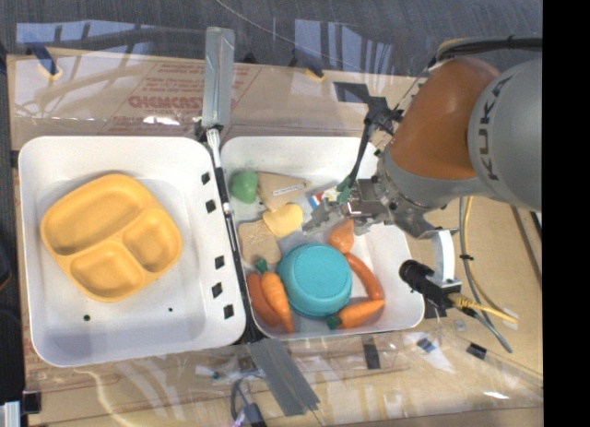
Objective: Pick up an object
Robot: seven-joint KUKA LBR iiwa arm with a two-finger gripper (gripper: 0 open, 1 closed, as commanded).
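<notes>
Looming largest on the right, the grey arm [502,130] with its orange band [442,121] leans in over the right bin [241,153]. Its gripper [343,204] sits low among the bin's contents, just above the upper end of an orange carrot-like piece [341,234]; whether the claw is apart or together cannot be told, since the wrist and clutter hide its tips, and nothing is seen clamped between them.

Several things crowd the right bin. A teal bowl [316,279] lies near the front wall, touching carrots on both sides: two carrots [267,298] to its left, another carrot [365,313] along its front right, and a long orange piece [367,275] curving by its right edge. Behind the bowl rests a pale yellow piece [283,220], and further back a small green ball [244,185] lies near the divider beside a flat tan piece [281,188].

Well apart, the left bin [37,324] holds a yellow divided plate [111,236], lying flat with three compartments.
</notes>
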